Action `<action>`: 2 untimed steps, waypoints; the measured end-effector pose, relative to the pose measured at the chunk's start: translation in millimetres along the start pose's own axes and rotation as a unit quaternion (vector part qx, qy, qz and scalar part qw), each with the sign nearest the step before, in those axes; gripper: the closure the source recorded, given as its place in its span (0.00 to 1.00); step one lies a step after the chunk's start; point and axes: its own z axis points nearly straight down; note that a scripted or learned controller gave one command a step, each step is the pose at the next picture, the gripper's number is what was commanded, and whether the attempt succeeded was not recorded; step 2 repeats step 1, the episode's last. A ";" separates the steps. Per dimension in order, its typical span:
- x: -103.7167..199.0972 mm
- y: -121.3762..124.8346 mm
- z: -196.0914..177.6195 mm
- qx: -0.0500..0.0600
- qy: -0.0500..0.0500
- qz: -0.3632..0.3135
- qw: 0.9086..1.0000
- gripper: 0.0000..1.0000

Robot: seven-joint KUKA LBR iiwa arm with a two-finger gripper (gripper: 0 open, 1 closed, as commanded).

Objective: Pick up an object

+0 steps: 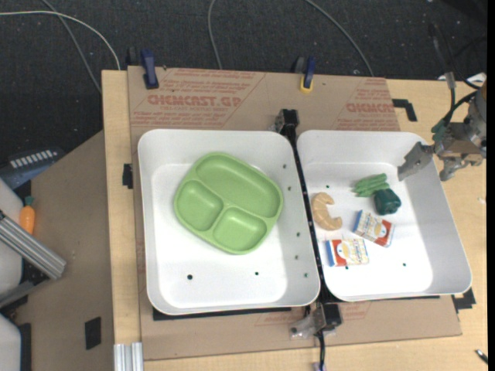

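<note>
Camera view: gripper [430,164] poised over right bin [433,277] at its far right rim, fingers spread apart, holding nothing. Candidate objects clustered mid-bin for easy reach: green toy [378,192], tan crescent [326,211], two small cartons [357,238]. Green divided plate [227,202] alone in left bin [162,284].

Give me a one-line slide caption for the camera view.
Claw poised over the right bin near a green toy; divided green plate sits in the left bin.
</note>
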 end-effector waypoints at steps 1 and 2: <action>31.7 54.4 -29.5 -0.001 0.000 -0.002 1.000 0.00; 31.7 54.4 -29.5 -0.001 0.000 -0.002 1.000 0.00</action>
